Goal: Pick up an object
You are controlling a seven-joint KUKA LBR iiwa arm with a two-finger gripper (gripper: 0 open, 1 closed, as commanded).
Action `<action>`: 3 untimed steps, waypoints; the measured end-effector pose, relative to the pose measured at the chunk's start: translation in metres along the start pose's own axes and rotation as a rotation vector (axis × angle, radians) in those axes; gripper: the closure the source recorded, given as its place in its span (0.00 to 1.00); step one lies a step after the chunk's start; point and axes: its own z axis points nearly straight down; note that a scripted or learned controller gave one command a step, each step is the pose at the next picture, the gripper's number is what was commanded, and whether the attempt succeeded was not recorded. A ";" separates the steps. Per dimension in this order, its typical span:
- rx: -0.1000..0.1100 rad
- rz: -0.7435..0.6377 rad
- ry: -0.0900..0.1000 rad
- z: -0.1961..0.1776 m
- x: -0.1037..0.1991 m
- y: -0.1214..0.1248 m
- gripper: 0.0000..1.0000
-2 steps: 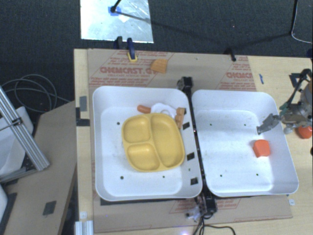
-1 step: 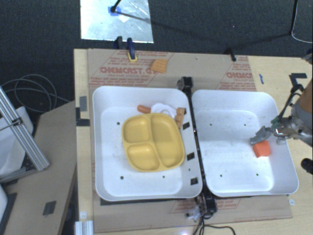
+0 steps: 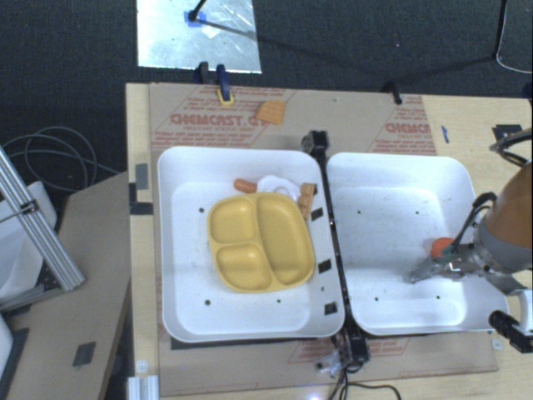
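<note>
In the right bin [image 3: 391, 182], a small orange object [image 3: 440, 246] lies near the right side of the floor. My gripper [image 3: 426, 271] reaches in from the right edge and sits low over the bin floor, just below and beside the orange object. I cannot tell whether they touch. The left bin [image 3: 179, 223] holds a yellow divided plate [image 3: 260, 242], with an orange sausage-shaped piece [image 3: 245, 186], a white piece [image 3: 276, 187] and a small brown block [image 3: 306, 196] along the plate's far edge.
A tan piece [image 3: 271, 111] lies on the cardboard behind the left bin, near a blue and yellow clamp [image 3: 222, 84]. A black divider with clips [image 3: 326, 223] runs between the bins. Cables trail off the bench at the left.
</note>
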 end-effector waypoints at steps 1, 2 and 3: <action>-0.019 -0.006 -0.007 -0.175 -0.001 0.011 0.00; 0.002 -0.001 0.000 0.004 0.004 0.000 0.00; -0.015 -0.010 -0.005 -0.097 0.009 0.083 0.00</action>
